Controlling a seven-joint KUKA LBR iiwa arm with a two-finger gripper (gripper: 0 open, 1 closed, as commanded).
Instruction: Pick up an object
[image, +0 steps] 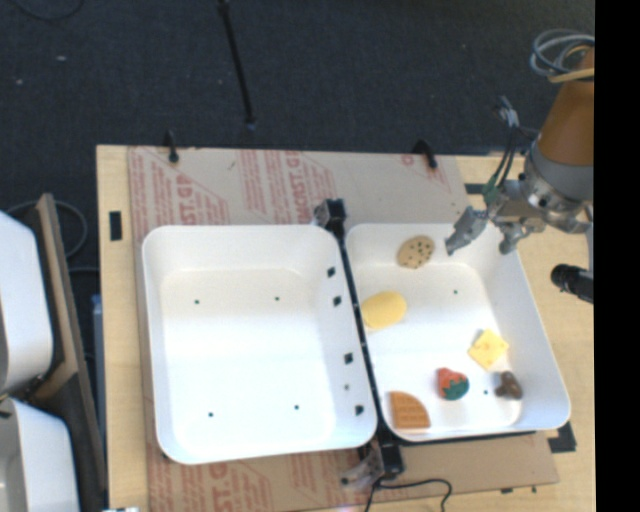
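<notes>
- The left bin (180, 300) is smooth white plastic with rounded corners and a few dark dots on its floor; nothing in it bears on the grasp.
- The black divider (347, 300) between the two bins is my landmark. Just right of it, about halfway down, lies the yellow oval piece (384, 309), rounded and smooth-looking; I'd expect it to roll or squirt out if pinched off-centre.
- At the near end of the divider, tight in the corner of the right bin (540, 350), sits the orange waffle-textured piece (408, 409). The walls there could block a finger.
- Toward the far end of the divider and a little to its right rests the speckled cookie (415, 251), flat and round. It is the object nearest the arm, so likely the one to pick. Being so flat, it could slide under a shallow pinch.
- Further right of the divider, at the near side, lie a red-and-teal lump (452, 384), a flat yellow wedge (488, 350) and a small dark brown nugget (508, 385). All three sit close together, so a grab there might nudge a neighbour.
- Farthest right, the gripper (490, 232) hovers over the right bin's far rim, its fingers spread apart and holding nothing, beside the cookie without touching it.
</notes>
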